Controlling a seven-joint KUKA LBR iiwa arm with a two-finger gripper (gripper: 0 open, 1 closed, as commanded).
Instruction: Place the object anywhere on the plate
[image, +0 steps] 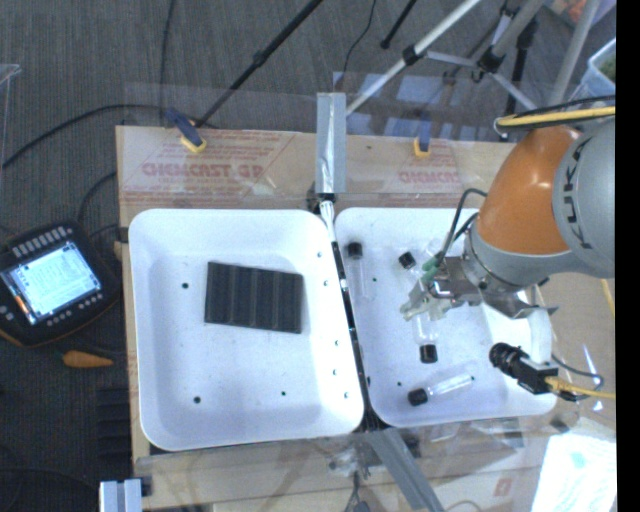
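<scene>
Below pincer, apart: vial in right bin.

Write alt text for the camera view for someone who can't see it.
The arm's gripper hangs over the right bin, among small black-capped clear vials. A dark ribbed rectangular plate lies flat in the left bin.

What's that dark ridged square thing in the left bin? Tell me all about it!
The dark plate is a flat, black-grey rectangle with ridges running across its short side. It looks like matte plastic or rubber. It lies flat, slightly turned, near the middle of the left bin, resting on the bin's white floor. Nothing else touches it.
</scene>
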